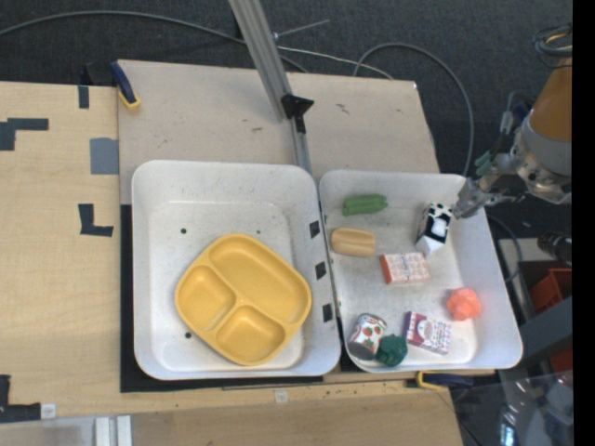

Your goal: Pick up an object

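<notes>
White bins side by side on the tabletop [223, 119], tool [469, 198] at the right bin's [483, 347] far right edge.
Its opening I cannot tell; the cow toy [434, 228] lies just beside it, yellow tray [244, 297] in the left bin [158, 249].

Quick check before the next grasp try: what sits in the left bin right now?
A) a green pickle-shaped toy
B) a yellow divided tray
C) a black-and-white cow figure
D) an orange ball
B: the yellow divided tray lies alone in the left bin, while the small toys, such as the cow figure and orange ball, all sit in the right bin.
</notes>
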You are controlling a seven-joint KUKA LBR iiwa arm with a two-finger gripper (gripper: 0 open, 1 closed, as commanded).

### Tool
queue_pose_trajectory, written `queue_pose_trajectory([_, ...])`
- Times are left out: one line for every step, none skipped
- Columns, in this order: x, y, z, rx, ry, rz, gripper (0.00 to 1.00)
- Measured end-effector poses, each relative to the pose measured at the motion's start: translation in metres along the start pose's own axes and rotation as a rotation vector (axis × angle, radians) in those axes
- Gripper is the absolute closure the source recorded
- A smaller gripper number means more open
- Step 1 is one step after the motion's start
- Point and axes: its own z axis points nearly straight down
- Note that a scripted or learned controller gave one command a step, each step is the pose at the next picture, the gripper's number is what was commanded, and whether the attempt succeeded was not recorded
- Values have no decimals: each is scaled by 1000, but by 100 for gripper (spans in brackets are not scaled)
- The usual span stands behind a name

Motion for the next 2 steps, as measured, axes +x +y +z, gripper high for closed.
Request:
queue_pose_trajectory([52,27,1,4,3,-4,100])
queue_pose_trajectory([105,44,-6,4,4,-5,100])
